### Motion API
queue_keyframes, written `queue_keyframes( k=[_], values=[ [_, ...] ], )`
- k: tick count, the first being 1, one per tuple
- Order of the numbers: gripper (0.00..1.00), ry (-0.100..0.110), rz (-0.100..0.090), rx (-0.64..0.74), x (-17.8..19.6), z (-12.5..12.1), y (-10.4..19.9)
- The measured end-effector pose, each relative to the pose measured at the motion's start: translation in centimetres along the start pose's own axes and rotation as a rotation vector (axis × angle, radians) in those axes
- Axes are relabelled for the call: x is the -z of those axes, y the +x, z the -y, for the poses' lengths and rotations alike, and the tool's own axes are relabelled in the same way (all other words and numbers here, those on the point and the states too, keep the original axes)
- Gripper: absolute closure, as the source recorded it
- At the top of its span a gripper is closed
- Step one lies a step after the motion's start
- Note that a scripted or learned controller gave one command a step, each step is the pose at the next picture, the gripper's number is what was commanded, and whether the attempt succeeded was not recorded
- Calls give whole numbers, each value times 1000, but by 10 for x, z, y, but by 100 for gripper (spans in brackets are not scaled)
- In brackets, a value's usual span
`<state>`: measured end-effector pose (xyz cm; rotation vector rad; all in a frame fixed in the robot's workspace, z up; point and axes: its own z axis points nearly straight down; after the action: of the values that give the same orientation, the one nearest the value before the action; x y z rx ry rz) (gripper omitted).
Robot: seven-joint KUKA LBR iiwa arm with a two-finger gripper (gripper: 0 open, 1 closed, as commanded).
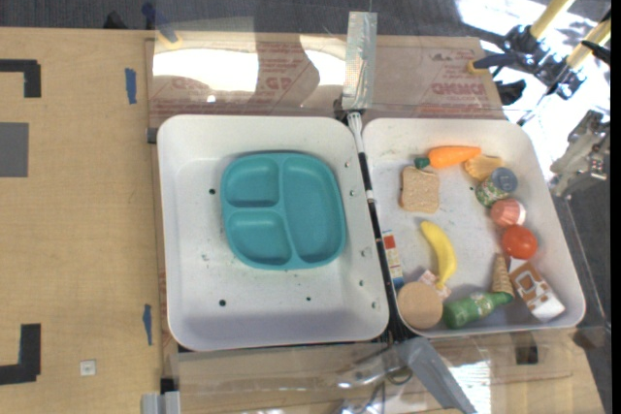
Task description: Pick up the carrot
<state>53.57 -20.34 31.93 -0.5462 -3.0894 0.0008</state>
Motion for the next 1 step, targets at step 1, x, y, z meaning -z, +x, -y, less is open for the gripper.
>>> queue_keyframes(
  k=[1],
  values=[
    [100, -2, 8, -103, -13, 34, 44]
  ],
)
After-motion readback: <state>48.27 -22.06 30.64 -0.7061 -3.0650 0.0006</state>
